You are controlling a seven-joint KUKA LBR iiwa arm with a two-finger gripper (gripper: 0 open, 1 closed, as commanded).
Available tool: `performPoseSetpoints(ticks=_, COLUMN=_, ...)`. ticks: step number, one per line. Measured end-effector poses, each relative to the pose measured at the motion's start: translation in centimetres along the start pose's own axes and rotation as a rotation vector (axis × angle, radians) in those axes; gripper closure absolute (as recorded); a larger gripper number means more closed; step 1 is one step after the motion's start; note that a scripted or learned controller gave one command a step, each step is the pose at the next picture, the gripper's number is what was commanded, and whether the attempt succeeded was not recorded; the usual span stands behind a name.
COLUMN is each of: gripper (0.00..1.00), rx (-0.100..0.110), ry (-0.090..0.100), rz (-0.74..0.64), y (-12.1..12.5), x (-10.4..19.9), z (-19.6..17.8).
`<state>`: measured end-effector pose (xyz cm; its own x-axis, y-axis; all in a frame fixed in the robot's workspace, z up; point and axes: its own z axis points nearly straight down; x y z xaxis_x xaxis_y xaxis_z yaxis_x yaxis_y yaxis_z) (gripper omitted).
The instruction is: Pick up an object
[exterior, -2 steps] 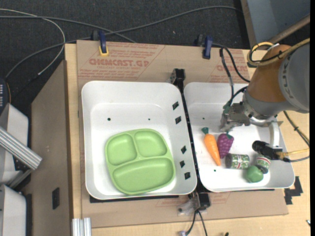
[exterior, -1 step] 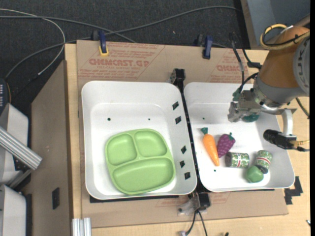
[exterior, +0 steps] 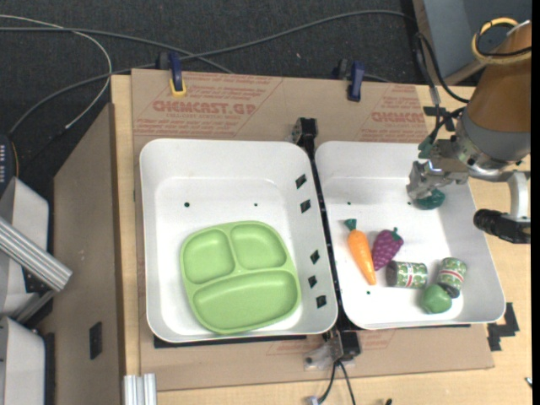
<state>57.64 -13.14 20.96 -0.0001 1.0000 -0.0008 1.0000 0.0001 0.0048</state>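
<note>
My gripper hangs low over the far right part of the right bin. A small teal object sits right at its tip, partly hidden by it; whether it is gripped is unclear. Nearer the front of that bin lie an orange carrot, a purple bunch of grapes, a green labelled can, a second small can and a round green fruit.
The left bin holds a green divided plate in its front half. A black divider with clips runs between the bins. Cables trail over the dark floor behind the cardboard base.
</note>
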Motion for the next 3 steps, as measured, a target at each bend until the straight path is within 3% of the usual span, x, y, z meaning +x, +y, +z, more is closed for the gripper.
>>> performPoseSetpoints(ticks=1, gripper=1.0, rx=-0.001, ry=0.0, rz=-0.002, y=0.1, x=0.0, z=-3.6)
performPoseSetpoints(ticks=3, gripper=1.0, rx=0.005, ry=0.003, rz=-0.007, y=1.7, x=10.5, z=-1.8)
